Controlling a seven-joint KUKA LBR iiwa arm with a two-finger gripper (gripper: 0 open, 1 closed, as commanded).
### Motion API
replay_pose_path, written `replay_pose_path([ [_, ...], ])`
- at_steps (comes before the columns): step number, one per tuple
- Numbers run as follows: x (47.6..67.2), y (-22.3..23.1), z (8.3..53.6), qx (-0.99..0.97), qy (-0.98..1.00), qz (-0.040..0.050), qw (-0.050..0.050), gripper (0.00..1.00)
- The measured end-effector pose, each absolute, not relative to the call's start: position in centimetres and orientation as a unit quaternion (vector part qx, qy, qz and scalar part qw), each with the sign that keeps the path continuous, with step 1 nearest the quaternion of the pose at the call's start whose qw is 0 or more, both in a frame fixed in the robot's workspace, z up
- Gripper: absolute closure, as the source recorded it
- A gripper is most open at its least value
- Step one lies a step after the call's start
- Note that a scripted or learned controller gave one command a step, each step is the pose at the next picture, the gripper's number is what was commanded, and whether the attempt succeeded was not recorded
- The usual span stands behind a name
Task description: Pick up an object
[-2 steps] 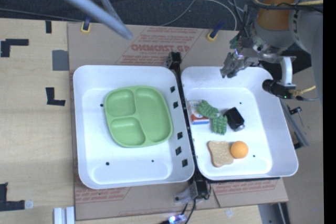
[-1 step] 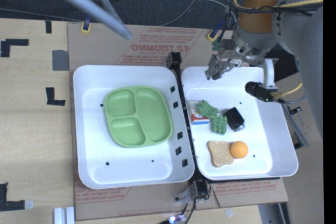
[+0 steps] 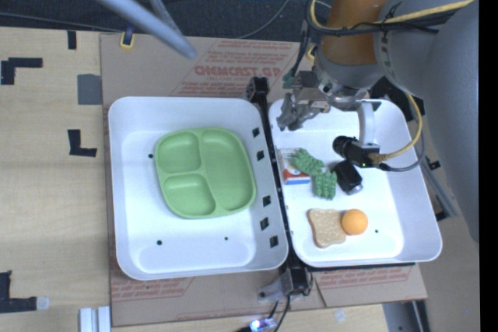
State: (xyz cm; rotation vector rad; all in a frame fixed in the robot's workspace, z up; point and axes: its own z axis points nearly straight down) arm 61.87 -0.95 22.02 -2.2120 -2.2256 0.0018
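Observation:
My gripper [image 3: 294,117] hangs over the back left corner of the right bin [image 3: 412,241], close to the divider between the two bins. Nothing shows in its grasp. Just in front of it, a knobbly green toy vegetable [image 3: 315,171] lies in the right bin, beside a small white packet with red and blue print [image 3: 292,175]. Nearer the front of that bin, a slice of toast [image 3: 325,228] touches a small orange ball [image 3: 354,222].
The left bin [image 3: 128,229] holds a green divided plate [image 3: 205,172] with three compartments. The arm's grey body and orange band [image 3: 362,8] loom over the back right of the right bin. Cardboard and a wooden bench surround the bins.

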Motion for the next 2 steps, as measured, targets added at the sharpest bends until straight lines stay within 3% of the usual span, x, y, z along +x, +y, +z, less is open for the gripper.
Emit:
replay_pose_path([
  [2,58.8,9.0,22.8,-0.705,-0.71,-0.0004,0.001,1.0],
])
